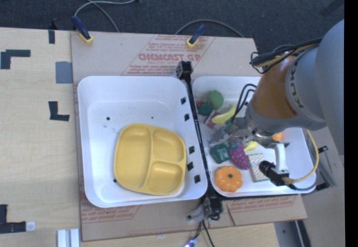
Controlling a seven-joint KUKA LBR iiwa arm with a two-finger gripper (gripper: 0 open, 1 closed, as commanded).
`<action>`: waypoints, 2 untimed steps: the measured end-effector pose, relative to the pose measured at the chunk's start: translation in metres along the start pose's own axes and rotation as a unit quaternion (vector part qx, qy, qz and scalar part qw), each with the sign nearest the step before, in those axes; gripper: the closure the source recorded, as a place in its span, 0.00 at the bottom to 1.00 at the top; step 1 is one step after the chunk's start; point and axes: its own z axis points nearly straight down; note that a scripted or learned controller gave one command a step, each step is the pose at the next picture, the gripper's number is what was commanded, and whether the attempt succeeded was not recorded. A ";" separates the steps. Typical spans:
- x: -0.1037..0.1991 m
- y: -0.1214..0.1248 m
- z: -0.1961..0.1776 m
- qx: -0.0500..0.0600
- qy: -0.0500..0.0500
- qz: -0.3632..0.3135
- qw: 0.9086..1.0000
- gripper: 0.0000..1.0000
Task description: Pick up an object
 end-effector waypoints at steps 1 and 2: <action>-0.004 0.065 0.001 -0.001 0.000 -0.001 1.000 0.00; 0.003 0.097 0.001 0.001 0.000 -0.001 1.000 0.00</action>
